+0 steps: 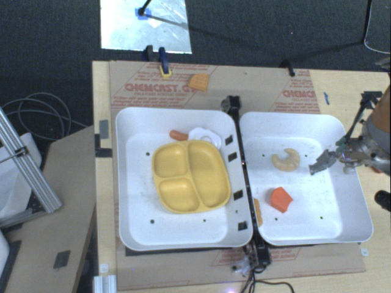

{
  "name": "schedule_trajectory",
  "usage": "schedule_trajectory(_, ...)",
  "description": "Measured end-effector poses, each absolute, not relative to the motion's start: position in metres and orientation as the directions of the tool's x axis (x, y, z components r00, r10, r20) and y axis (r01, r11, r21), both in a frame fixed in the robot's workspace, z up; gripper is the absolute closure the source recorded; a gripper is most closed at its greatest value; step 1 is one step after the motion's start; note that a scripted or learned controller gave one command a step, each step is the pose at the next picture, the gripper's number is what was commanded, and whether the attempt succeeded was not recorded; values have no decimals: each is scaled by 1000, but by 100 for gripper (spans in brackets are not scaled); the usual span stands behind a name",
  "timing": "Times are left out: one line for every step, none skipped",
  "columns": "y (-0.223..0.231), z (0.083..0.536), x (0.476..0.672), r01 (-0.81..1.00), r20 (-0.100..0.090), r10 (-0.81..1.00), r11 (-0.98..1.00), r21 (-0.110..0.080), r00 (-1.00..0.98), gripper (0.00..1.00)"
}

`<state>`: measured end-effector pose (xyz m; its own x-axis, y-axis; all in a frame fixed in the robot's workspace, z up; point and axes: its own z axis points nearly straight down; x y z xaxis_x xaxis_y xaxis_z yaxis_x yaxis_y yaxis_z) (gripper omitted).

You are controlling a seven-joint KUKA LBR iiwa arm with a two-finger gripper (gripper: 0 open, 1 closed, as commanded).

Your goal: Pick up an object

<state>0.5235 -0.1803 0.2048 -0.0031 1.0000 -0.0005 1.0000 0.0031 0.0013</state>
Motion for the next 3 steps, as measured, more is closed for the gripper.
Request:
schedule_trajectory(-101,162,485,1000,5,1000,10,-5,-10,0)
schedule_trajectory(-110,82,501,1000,-1,1000,2,2,-2,0)
schedule_trajectory(-111,96,502,1000,-2,1000,1,5,-1,100)
